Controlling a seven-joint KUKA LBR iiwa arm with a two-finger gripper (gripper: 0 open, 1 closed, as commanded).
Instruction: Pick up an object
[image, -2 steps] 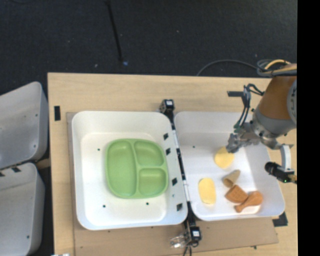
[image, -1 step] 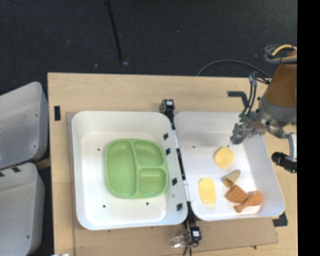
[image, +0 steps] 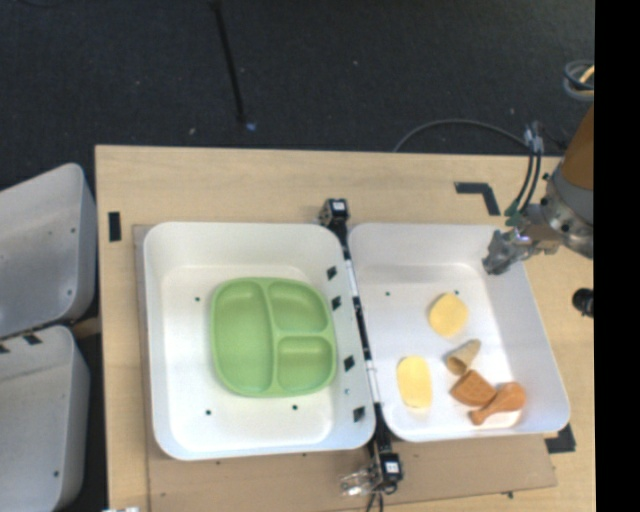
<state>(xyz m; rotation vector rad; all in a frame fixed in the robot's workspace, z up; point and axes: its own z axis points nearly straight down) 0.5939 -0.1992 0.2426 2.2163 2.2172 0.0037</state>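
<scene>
End effector (image: 500, 250) hovered over right white bin's (image: 400, 255) far right corner, finger state indeterminate; pale yellow oval piece (image: 414, 382) lay lengthwise near-to-far.

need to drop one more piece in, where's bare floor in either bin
Right bin: bare along the far wall and down the left side, above the yellow pieces. Its near right corner is crowded with the orange pieces. Left bin: the green tray fills the middle, leaving bare strips around it. The gripper hangs at the right bin's far right corner.

Green tray (image: 271, 335), white bins (image: 165, 400)
</scene>
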